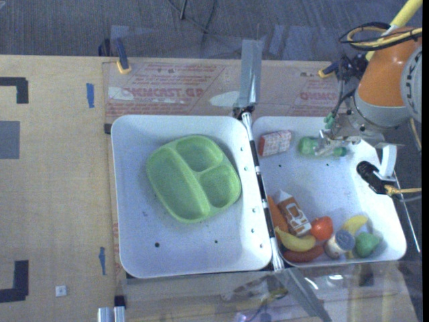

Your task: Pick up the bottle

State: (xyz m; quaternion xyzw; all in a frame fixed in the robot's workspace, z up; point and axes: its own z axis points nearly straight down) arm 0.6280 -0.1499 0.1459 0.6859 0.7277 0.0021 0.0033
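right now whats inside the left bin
The left bin holds a green divided plate, lying flat near the middle with three compartments, nothing visible in them. The bin floor under the plate is covered, so anything beneath can't be seen.

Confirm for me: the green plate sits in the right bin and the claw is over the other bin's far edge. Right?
Not quite. The camera view shows the green plate in the left bin; the claw is over the right bin's far edge.

Matt green plastic plate (194, 177)
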